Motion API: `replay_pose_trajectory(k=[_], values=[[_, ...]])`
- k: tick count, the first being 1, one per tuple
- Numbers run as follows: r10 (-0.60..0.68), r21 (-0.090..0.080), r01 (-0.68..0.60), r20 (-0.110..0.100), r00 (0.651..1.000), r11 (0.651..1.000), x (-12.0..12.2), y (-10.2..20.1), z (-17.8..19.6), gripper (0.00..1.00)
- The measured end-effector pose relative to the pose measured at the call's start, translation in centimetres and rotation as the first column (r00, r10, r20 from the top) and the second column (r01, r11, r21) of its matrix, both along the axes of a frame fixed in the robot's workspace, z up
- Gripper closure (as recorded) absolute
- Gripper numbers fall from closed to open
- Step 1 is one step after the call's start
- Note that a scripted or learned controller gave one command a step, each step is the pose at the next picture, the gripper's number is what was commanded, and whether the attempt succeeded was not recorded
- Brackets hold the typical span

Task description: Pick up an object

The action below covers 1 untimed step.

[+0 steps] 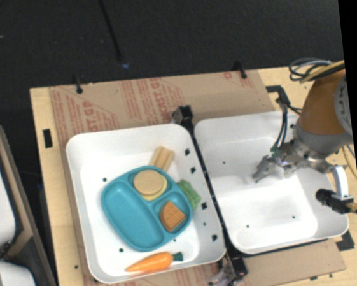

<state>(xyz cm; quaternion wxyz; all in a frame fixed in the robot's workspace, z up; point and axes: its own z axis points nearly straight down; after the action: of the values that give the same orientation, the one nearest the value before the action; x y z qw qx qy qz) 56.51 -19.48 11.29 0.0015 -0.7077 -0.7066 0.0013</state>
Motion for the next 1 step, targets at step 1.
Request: replay_pose_trajectory(k=[1], values=[[0.0,-0.001,0.0,0.006,1.0,1.0,0.18,-0.04,1.34,1.0]])
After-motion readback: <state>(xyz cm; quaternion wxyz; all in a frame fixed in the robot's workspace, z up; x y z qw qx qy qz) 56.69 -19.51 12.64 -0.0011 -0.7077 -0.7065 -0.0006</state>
